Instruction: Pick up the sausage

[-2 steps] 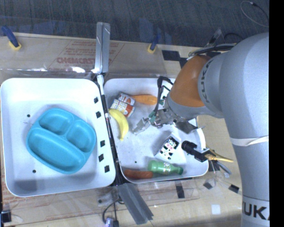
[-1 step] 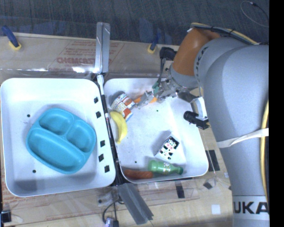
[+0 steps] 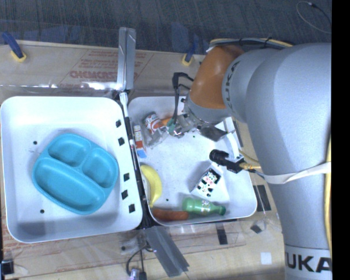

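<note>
- Two shallow white bins lie side by side on the bench: the left bin [image 3: 11, 156] fills the left half of the frame, the right bin [image 3: 248, 206] sits at centre right.
- The left bin holds a blue divided plate [image 3: 74, 172] with three compartments, lying near the bin's middle.
- The grey arm [image 3: 280, 115] enters from the right of the frame; its orange band [image 3: 213, 80] shows above the wrist, over the upper edge of the right bin.
- The gripper [image 3: 166, 128] is lowered into the upper left part of the right bin, among small items that cannot be told apart clearly; one is an orange and white piece [image 3: 151, 121]. Whether its fingers are apart or together cannot be told.
- The sausage [image 3: 170, 215], reddish brown and elongated, lies along the lower edge of the right bin, towards its lower left corner, well apart from the gripper.
- A green bottle [image 3: 204, 207] lies on its side just to the right of the sausage, near or touching its end.
- A yellow banana [image 3: 153, 182] lies against the bin's left wall, just above the sausage.
- A small black and white patterned box [image 3: 207, 181] lies tilted at the bin's centre right.
- A thin red and white object [image 3: 139, 139] lies along the left wall, above the banana.
</note>
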`<state>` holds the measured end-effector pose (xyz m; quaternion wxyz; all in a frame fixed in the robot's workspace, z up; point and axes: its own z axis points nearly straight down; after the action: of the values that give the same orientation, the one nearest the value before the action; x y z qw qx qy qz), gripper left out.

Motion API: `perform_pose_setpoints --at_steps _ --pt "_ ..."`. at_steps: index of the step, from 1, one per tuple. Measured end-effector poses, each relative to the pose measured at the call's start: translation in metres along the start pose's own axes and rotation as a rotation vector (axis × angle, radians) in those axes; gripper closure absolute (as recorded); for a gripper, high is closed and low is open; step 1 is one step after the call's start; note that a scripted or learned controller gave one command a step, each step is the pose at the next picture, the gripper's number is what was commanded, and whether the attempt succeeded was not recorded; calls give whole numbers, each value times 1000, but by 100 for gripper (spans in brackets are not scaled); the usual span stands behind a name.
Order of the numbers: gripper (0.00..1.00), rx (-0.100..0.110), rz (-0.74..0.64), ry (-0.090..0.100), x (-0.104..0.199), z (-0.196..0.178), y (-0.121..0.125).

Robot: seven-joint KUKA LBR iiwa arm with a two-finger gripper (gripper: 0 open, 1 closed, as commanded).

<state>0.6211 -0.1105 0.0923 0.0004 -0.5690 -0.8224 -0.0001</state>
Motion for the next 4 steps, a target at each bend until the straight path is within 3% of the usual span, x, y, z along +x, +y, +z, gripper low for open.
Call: perform_pose_setpoints --at_steps 1,2,3,4 --pt "0 18 -83 8 -8 3 31" --pt "100 9 -91 4 -6 -9 34" --pt "100 4 151 2 10 -37 -44" --pt "0 3 151 2 9 -37 -44"
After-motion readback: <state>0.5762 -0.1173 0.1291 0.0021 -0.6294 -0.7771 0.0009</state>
